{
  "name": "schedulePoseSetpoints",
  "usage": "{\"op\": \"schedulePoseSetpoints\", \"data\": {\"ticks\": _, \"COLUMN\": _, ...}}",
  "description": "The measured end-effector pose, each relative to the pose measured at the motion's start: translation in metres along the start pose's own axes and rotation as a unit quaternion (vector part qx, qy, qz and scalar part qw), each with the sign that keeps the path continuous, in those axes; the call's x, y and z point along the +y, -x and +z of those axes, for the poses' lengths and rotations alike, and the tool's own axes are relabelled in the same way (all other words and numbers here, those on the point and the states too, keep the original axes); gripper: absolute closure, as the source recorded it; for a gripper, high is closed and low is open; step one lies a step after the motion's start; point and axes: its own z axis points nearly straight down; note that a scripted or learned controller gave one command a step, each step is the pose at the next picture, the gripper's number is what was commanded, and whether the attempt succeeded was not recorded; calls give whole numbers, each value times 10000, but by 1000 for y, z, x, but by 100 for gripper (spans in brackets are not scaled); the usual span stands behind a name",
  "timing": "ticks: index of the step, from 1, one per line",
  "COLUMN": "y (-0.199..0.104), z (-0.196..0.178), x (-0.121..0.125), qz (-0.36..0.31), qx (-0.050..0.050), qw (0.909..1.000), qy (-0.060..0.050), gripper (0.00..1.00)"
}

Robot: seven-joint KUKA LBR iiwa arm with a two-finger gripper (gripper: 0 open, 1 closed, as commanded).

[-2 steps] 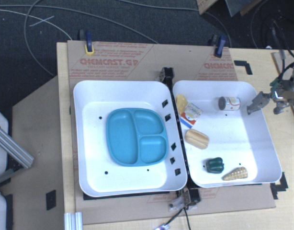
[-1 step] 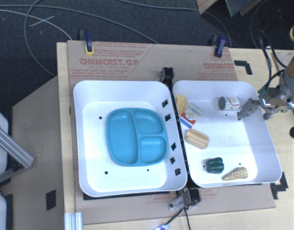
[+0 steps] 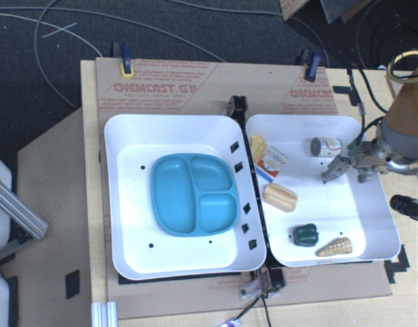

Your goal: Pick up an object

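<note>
The right bin (image 3: 372,216) holds several small objects. A grey and white can (image 3: 325,146) lies on its side near the far wall. A tan bread roll (image 3: 280,197) lies in the middle. A dark green pepper (image 3: 305,234) and a ridged tan cone (image 3: 333,248) lie near the front wall. A yellow piece (image 3: 257,145) and a white packet (image 3: 272,160) sit by the left wall. My gripper (image 3: 346,175) hangs open over the bin's right part, just below the can, with nothing between its fingers.
The left bin (image 3: 127,182) bears a blue divided plate (image 3: 194,193). A black divider with clips runs between the bins (image 3: 248,182). Cables trail across the dark floor behind the bench, and blue clamps (image 3: 126,58) hold the board's far edge.
</note>
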Motion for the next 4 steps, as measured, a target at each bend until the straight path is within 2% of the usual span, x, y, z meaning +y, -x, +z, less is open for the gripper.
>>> {"op": "schedulePoseSetpoints", "data": {"ticks": 1, "y": 1, "z": 61, "x": -5, "qz": 7, "qx": -3, "qw": 10000, "qy": 7, "gripper": 0}}
{"op": "schedulePoseSetpoints", "data": {"ticks": 2, "y": 1, "z": 47, "x": -4, "qz": 4, "qx": -10, "qw": 10000, "qy": 30, "gripper": 100}}
{"op": "schedulePoseSetpoints", "data": {"ticks": 4, "y": -3, "z": -38, "x": -1, "qz": -2, "qx": -19, "qw": 10000, "qy": 38, "gripper": 100}}
